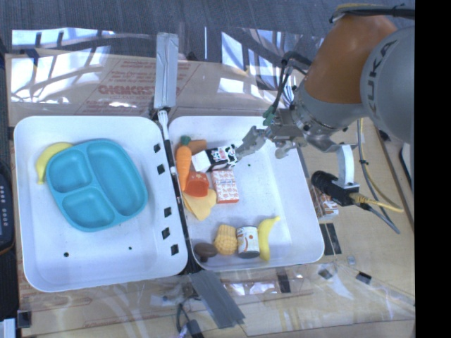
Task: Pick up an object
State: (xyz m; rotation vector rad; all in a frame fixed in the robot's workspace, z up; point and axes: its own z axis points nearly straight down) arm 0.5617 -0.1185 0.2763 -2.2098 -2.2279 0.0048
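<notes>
Camera view: counter (91, 97) with two white bins side by side. Left bin (42, 259) holds a blue divided plate (95, 183) and a banana (46, 157) at its left rim. Right bin (296, 224) holds a carrot (183, 166), small black-and-white carton (222, 156), red-patterned packet (225, 186), corn (225, 240), can (247, 241), second banana (267, 235). Hand (248, 143) above right bin's upper part, just right of carton; grip state cannot be told.

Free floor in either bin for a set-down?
Left bin: bare strip below the blue tray, along the front wall. Right bin: open patch right of the red-and-white packet, above the banana. Crowded along its left wall by the carrot, and along its front.
</notes>
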